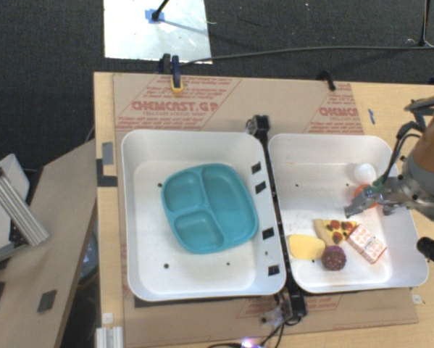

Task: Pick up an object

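Gripper (pixel 361 203) hangs low in the right bin (pixel 303 154), beside an orange piece (pixel 361 191) and a white ball (pixel 364 172); its opening I cannot tell. Below lie a pizza slice (pixel 335 230), a carton (pixel 366 244), a yellow lump (pixel 306 247) and a purple ball (pixel 333 258). Left bin (pixel 140 216) holds a teal tray (pixel 209 207).

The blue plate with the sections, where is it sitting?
The blue plate lies in the middle of the left bin, across the divider from the toy food.

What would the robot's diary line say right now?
gripper: over right bin, beside orange item | holding: unclear | teal plate: left bin
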